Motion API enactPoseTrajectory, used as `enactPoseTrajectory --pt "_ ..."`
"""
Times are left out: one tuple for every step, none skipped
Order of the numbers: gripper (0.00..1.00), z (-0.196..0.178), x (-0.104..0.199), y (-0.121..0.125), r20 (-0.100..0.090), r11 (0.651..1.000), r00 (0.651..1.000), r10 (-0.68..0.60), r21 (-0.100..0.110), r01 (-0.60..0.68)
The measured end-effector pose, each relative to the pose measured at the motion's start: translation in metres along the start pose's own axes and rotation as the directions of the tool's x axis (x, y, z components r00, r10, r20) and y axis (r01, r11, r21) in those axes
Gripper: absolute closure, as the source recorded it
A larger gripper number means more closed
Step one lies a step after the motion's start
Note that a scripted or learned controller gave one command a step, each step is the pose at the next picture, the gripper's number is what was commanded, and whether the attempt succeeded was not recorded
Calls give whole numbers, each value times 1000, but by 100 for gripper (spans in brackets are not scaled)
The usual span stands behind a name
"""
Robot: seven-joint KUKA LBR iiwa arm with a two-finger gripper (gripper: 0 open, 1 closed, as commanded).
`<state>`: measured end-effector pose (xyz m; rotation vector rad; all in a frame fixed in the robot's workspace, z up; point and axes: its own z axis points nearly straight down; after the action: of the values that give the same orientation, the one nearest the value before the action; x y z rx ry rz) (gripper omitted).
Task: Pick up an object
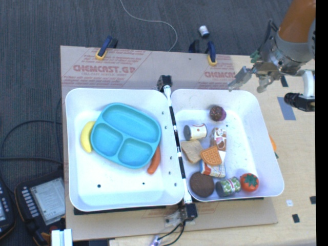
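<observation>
Several small toys crowd the right bin point(266, 137), all below and left of the gripper point(252, 80), which hangs released, fingers spread, gripping nothing, above the bin's far rim. Nearest it lies the dark round ball point(217, 113); farther down sit the waffle point(211, 156), cookie point(201, 184) and tomato point(249, 182). Tight packing risks a descent straddling two pieces, or the ball rolling away.

A robotics lab: clamped board point(128, 65), grey carpet point(41, 14), loose cables point(148, 17), control pendant point(43, 199).
</observation>
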<state>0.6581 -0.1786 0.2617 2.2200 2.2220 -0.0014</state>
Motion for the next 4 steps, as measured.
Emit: enactPoseTrajectory --pt "0 150 -19 9 0 1000 1000 0 3 0" --pt "0 174 -7 -62 1 1000 1000 0 -5 0" --pt "100 163 -7 -61 3 1000 1000 0 -9 0" --pt "0 163 -7 -61 2 1000 1000 0 -8 0"
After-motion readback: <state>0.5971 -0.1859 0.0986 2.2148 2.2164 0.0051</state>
